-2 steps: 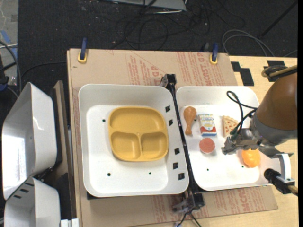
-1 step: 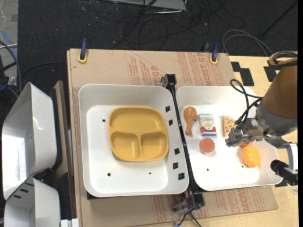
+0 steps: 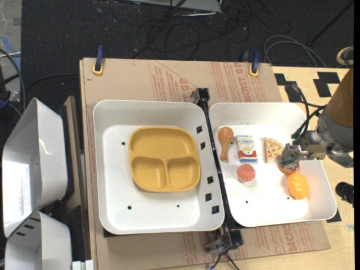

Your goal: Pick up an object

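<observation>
The gripper (image 3: 289, 161) hangs low over the right bin (image 3: 270, 215), close to that bin's right wall, with the grey arm (image 3: 337, 125) and its orange band reaching in from the right. I cannot tell how the gripper is set; it reads as a dark, blurred mass with nothing clearly caught in it.

Taking the gripper as the landmark: just below it and a little to the right lies an orange fruit (image 3: 297, 186), near but apart from the gripper tip. An orange-red patch sits right under the gripper, too hidden to name. Just left of the gripper is a pizza slice (image 3: 273, 149), a pale triangle with red dots, its near edge almost touching the gripper's dark body. Further left is a small carton (image 3: 246, 148), white with red and blue print, lying flat. Below the carton, left and slightly down from the gripper, rests a round pink disc (image 3: 246, 174), like a slice of meat. Farthest left in the same bin lies a drumstick (image 3: 225, 140), brown, with its thick end up and its thin end down.

Well left of the gripper, past the black divider (image 3: 212, 162) between the bins, the left bin (image 3: 112, 207) carries a yellow tray (image 3: 165, 158) with three compartments. Both bins sit on a cardboard sheet (image 3: 169, 77).
</observation>
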